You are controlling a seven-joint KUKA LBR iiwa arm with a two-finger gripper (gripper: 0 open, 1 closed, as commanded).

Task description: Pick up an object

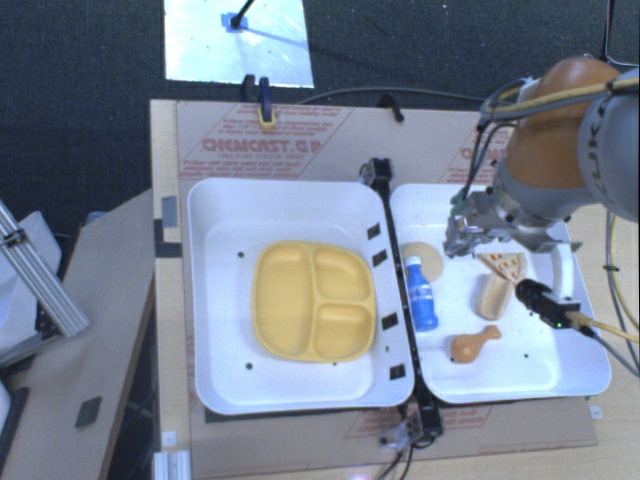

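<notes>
The pizza slice [503,264] is lying in the right bin [580,373], beside the bread piece [492,295]. My gripper [462,236] is hovering just left of it, arm bending in from the right; how open it is, I cannot tell. Blue bottle [420,293], chicken leg [473,343] and yellow tray [313,300] are lying around.

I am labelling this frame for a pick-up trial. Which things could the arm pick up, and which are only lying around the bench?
For the job:
gripper
blue bottle
tan round disc
toast-like wedge
beige block
orange drumstick-shaped toy
yellow divided plate

Only lying about:
two white bins
clamp
shiny sheet
</notes>
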